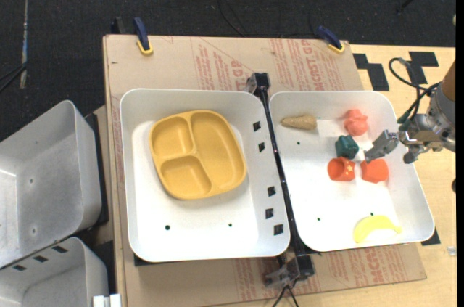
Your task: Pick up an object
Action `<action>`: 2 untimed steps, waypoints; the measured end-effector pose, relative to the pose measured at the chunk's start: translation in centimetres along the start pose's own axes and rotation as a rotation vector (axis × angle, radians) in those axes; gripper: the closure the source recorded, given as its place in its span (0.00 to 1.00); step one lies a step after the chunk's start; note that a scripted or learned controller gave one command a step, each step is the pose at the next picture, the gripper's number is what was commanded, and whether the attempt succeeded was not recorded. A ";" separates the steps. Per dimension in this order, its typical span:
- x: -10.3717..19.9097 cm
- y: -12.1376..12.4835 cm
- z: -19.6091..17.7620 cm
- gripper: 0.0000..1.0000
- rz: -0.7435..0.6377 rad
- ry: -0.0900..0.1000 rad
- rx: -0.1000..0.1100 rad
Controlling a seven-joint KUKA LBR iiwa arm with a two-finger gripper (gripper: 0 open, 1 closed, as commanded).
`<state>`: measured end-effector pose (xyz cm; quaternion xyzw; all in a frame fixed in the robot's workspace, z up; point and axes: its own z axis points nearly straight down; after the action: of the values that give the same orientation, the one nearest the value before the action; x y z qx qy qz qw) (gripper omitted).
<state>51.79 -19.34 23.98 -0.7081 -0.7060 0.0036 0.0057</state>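
The right bin [319, 222] holds several small objects: a tan cone [299, 123], a pink piece [355, 121], a dark green piece [347, 146], an orange-red piece [341, 169], a red-orange block [375, 170] and a yellow banana [376, 228]. My gripper [396, 149] hangs over the bin's right edge, just up and right of the red-orange block. Its fingers stand apart with nothing between them. One fingertip [380, 146] points down-left toward the block and the green piece.
The left bin [138, 218] carries a yellow divided plate [197, 153]. A black divider [275, 168] runs between the bins. Grey tubs [36, 175] stand off the bench to the left. Cables [406, 73] trail near the arm at the right.
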 end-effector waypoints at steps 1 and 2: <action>0.1 0.3 -0.7 0.00 -0.004 -0.003 -0.013; -0.4 0.9 4.0 0.00 -0.002 -0.002 -0.009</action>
<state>52.63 -19.76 19.96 -0.7075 -0.7067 0.0011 0.0016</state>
